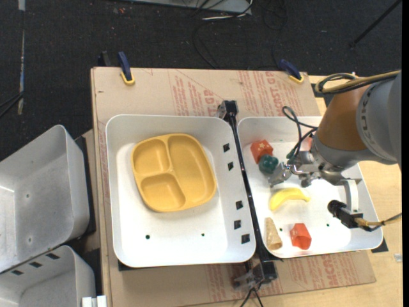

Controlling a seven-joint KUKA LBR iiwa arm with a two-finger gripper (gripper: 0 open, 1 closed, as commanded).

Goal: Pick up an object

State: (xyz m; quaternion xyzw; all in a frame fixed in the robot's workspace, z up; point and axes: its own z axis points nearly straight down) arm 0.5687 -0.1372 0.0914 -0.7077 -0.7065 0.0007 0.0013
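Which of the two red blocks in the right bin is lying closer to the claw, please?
The upper red block, beside the dark green object, lies closer to the claw. The other red block sits lower, past the banana, next to the tan cone.

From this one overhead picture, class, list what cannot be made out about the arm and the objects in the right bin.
- Gripper: whether it is open or shut, small and cluttered with metal parts.
- Teal object: its shape, partly hidden by the gripper.
- Right bin: its far right part, hidden under the arm.
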